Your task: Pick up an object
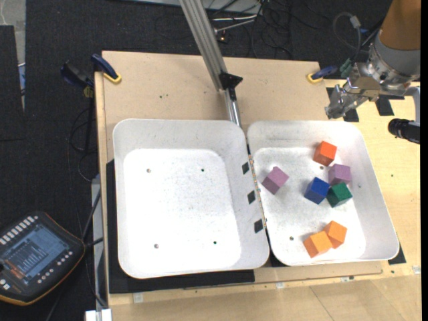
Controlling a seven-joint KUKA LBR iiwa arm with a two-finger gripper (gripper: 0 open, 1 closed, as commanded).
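1. From my seat the gripper (344,105) hangs over the desk (281,85), beyond the right bin (374,179); whether its fingers are released or clenched, I cannot tell.
2. Below the fingers, blue cube (317,190), green cube (340,194) and purple cube (340,173) crowd together; I judge a descent there could wedge or scatter them.
3. The orange cube (325,152), nearest the fingers, sits apart, a safer pick.

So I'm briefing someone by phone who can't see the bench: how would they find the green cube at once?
Look at the right-hand white bin, the one holding all the coloured blocks. Near its middle sits a tight cluster of three; the green cube is the lower right one, touching the blue cube on its left, with a purple cube just above. It is the only green block.
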